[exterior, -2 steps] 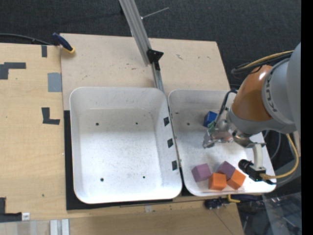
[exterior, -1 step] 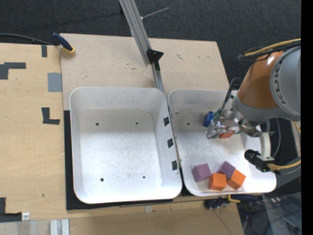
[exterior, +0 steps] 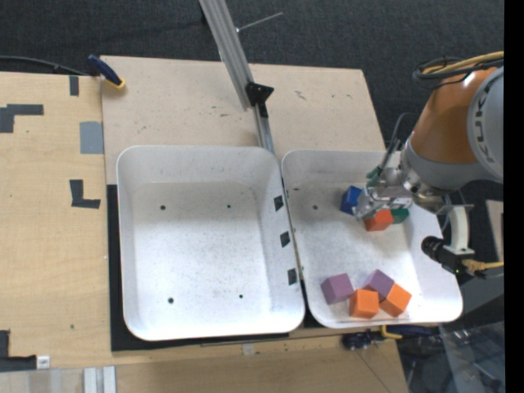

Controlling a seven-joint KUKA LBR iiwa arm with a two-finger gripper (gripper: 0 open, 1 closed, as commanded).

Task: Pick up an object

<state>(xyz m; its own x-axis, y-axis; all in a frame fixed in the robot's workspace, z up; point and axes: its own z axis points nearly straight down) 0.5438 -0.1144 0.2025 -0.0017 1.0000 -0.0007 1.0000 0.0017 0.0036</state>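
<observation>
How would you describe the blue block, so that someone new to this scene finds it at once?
Look in the right white bin, at its upper half, where the grey arm's hand reaches in. The small blue cube lies just left of that hand. It is the one blue block; the cubes near the bin's front edge are purple and orange.

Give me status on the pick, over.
Gripper low in right bin, over red block; grasp unconfirmed. Blue block and green block crowd it. Four blocks wait near front.
</observation>
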